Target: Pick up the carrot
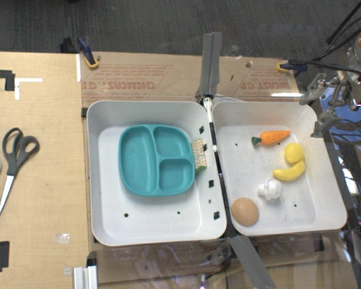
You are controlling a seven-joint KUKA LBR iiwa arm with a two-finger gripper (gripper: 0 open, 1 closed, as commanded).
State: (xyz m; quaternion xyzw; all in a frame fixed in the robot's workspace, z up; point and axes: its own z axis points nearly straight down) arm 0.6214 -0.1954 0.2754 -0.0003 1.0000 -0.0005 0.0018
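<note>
Lying flat in the right bin (325,218), well left of the gripper (326,101): carrot (273,137), probably light, rigid, smooth plastic, tapering; best pinched mid-body. Jaw state: cannot tell.

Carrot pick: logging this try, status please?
Gripper at right bin's far right corner, holding nothing visible. Carrot lying free, untouched. Lemon close by; approach open.
</note>
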